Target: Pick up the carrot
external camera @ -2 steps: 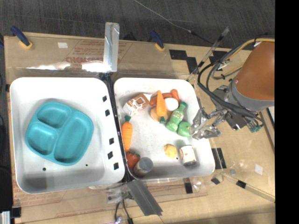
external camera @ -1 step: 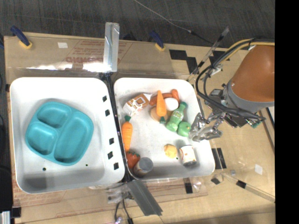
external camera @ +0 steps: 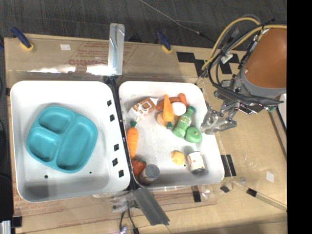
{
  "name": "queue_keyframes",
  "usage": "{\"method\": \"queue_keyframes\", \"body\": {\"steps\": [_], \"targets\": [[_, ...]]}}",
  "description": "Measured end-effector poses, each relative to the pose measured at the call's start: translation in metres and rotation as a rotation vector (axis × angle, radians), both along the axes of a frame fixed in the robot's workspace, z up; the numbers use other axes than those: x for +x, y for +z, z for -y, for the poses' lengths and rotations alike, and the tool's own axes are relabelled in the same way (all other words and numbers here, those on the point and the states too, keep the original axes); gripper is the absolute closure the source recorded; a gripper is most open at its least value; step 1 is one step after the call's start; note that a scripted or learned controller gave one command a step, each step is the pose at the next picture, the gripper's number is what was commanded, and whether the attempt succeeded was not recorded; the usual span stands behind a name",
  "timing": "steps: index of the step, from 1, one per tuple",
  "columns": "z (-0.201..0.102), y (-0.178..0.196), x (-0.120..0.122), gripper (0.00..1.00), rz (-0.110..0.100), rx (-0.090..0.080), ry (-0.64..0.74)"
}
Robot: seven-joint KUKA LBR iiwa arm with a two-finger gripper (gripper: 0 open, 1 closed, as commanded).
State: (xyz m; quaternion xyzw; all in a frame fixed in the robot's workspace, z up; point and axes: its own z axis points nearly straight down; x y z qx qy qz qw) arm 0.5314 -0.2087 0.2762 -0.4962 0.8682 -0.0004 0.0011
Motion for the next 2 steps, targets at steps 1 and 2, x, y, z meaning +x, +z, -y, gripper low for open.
{"method": "queue_keyframes", "body": {"steps": [1, 2], "targets": [[0.0, -0.013, 0.003, 1.0, -0.004, 0.001, 0.277], [0.0, -0.005, 0.03, 1.0, 0.0, 0.0, 0.775]]}}
